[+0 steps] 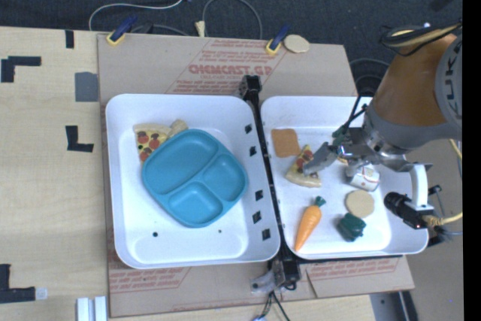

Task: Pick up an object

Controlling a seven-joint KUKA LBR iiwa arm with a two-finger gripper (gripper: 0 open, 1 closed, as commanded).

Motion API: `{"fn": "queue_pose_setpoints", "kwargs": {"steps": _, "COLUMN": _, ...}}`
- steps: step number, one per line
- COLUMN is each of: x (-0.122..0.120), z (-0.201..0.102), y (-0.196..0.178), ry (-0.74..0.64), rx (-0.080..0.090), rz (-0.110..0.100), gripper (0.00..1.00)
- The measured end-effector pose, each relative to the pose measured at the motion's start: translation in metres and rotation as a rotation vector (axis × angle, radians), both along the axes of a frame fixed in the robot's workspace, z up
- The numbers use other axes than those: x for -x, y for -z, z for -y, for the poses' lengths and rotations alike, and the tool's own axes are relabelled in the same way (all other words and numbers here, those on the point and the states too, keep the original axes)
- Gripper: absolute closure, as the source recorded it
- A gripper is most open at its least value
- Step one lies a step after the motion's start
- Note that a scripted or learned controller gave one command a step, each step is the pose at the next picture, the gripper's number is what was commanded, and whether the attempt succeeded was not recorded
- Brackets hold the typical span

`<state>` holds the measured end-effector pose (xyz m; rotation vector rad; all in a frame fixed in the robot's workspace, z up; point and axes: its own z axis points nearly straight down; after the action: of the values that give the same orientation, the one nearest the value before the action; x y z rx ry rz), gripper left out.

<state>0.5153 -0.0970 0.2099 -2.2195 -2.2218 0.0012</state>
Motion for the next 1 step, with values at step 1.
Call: {"fn": "queue_pose_setpoints", "kwargs": {"steps": 1, "x": -0.0705, "z": 0.0023, "y": 0.117, "ry": -0.002, "rx": 0.001, "rz": -0.001, "gripper": 0.0}}
